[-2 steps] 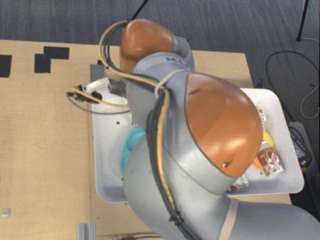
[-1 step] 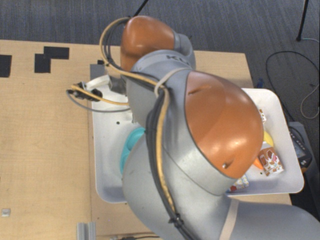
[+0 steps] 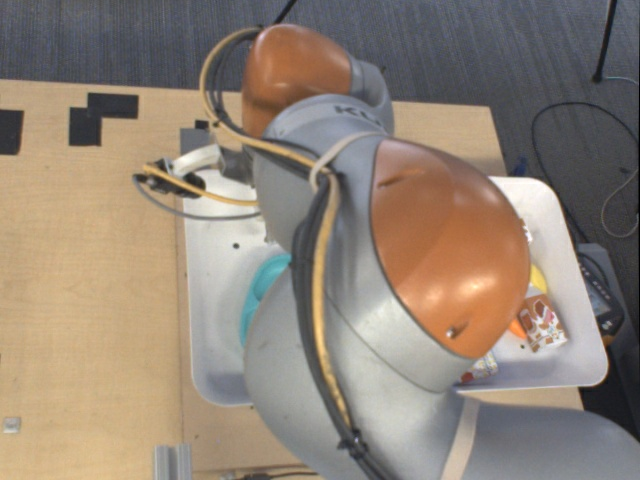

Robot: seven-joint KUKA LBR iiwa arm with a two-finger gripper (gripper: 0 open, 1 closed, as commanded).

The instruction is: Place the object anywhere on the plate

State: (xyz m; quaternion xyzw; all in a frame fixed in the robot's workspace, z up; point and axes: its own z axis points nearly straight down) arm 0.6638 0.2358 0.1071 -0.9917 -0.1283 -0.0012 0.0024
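A teal plate [image 3: 257,293] lies in the left white bin [image 3: 212,298]; just a sliver of its left rim shows, because the arm covers the rest. The big grey and orange arm crosses the middle of the view. Its wrist end with the gripper [image 3: 233,164] hangs over the far edge of the left bin. From this angle the gripper's body is mostly hidden by the arm, and no object can be made out at it. The plate sits nearer to the camera than the gripper.
The right white bin [image 3: 560,228] holds a yellow item [image 3: 538,278], an orange and brown-white packet [image 3: 541,325] and a small red and silver item [image 3: 480,370] near its front edge. Tan bench surface lies left of the bins.
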